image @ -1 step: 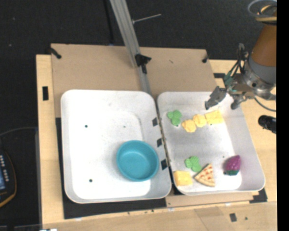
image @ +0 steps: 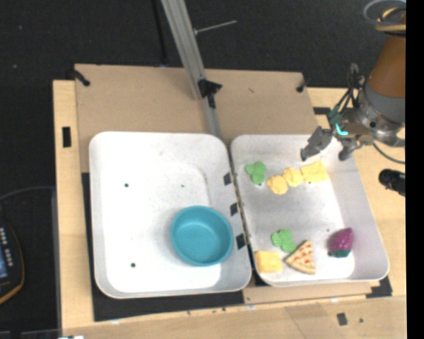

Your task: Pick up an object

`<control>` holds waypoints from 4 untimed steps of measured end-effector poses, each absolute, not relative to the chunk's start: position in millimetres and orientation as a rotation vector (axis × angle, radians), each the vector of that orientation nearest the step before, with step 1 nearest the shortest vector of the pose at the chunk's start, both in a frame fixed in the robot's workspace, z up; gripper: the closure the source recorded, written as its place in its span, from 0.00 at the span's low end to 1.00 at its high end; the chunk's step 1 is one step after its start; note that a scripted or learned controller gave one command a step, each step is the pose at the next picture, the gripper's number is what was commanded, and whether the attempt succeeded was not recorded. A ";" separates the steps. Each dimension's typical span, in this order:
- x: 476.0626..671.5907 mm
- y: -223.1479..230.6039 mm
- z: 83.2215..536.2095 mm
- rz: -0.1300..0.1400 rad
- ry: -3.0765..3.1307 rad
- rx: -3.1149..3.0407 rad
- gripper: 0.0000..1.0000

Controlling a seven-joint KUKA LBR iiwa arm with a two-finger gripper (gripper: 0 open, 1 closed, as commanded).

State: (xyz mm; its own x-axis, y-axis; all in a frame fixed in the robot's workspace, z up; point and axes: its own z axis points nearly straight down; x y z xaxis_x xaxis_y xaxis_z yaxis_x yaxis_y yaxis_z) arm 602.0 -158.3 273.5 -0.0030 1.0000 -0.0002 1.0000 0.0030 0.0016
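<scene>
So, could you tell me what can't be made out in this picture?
- Gripper, camera view: too small and blurred to tell whether it is open or shut.
- Arm: cut off by the right edge.
- Yellow pieces in the right bin: too small to identify.
- Device: cut off at the left edge.

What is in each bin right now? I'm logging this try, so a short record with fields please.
left bin: blue bowl
right bin: two green pieces, yellow pieces, yellow block, pizza slice, purple piece
gripper: over the right bin's far edge, near the yellow pieces
held: nothing seen between the fingers
</scene>
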 end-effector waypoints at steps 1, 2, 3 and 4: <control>594.6 -164.3 214.0 -0.007 2.222 2.224 0.00; 585.3 -170.4 156.6 -0.007 2.222 2.224 0.00; 584.0 -171.7 103.9 -0.006 2.221 2.225 0.00; 586.5 -172.1 117.7 0.004 2.212 2.225 1.00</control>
